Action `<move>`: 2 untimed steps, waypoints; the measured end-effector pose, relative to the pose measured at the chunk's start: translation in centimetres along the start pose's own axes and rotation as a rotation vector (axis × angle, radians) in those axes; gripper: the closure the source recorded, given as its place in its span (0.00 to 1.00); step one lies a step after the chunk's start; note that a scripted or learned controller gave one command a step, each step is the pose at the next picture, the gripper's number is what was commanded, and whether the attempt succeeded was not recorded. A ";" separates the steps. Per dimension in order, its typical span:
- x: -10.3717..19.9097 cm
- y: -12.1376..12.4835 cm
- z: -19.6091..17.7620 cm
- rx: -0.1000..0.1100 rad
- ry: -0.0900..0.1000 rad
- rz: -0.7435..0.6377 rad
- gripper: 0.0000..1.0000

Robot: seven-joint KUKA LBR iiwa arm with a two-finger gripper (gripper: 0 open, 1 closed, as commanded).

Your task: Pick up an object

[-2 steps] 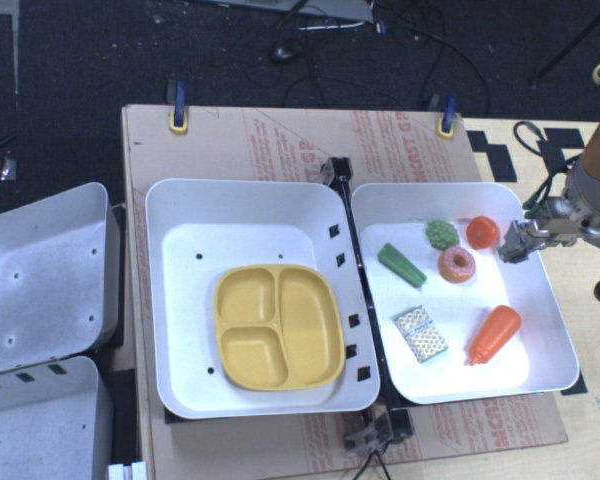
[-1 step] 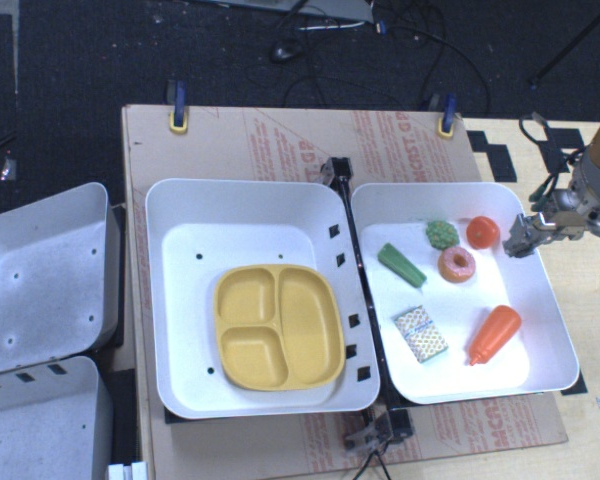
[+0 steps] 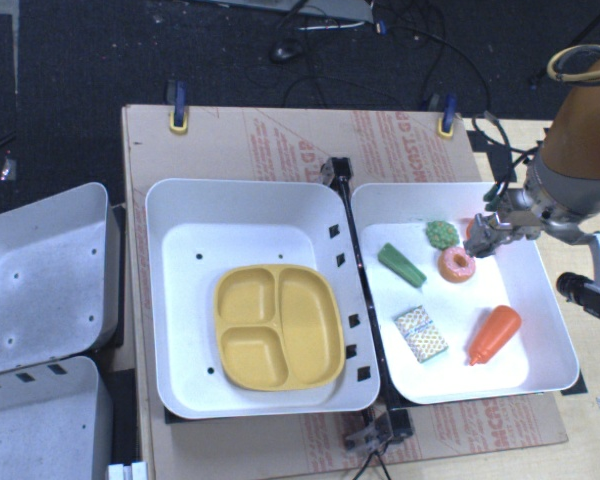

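Two shallow white bins are seen side by side on the bench. In the left bin a yellow divided tray is laid flat, with three compartments. In the right bin five objects are spread: a green pepper lies slantwise near the left wall, a green broccoli piece is set toward the far wall, a pink doughnut is placed just below it, a patterned blue-and-white packet is laid near the middle, and an orange carrot is tilted toward the right wall. The gripper is held low over the far right part of that bin, just beside the doughnut and the broccoli. Nothing is seen clasped between its dark fingers.
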State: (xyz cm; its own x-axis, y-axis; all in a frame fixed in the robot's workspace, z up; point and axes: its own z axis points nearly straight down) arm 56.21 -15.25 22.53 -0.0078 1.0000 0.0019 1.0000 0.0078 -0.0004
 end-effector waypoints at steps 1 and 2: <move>5.7 0.1 0.9 0.001 0.000 -0.001 1.00; 11.0 0.1 -0.2 -0.001 0.000 -0.001 1.00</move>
State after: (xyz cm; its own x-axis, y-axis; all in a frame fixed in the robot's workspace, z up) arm 56.22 -4.26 22.80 -0.0083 1.0000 0.0015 1.0000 0.0083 0.0007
